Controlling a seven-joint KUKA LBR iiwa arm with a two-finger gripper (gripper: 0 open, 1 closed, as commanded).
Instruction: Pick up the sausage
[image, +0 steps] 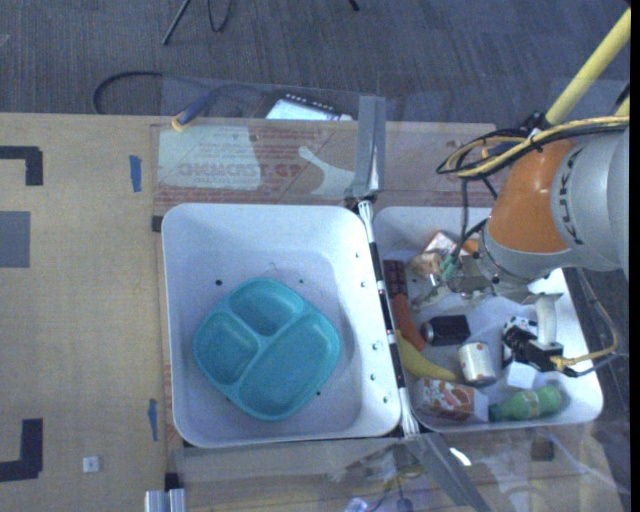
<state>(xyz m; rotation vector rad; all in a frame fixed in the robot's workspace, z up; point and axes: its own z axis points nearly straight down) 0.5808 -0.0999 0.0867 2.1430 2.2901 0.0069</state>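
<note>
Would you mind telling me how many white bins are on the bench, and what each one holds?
2. The left bin holds a teal divided plate. The right bin holds cluttered items, including the sausage and a banana; the arm may hide others.

Robotics laboratory test cell. Indicators: an industrial arm (560, 200) with exposed yellow cabling (480, 150), two white bins (200, 240) fixed to a plywood bench (80, 300) bearing black alignment marks (25, 165), grey carpet (400, 50).
</note>
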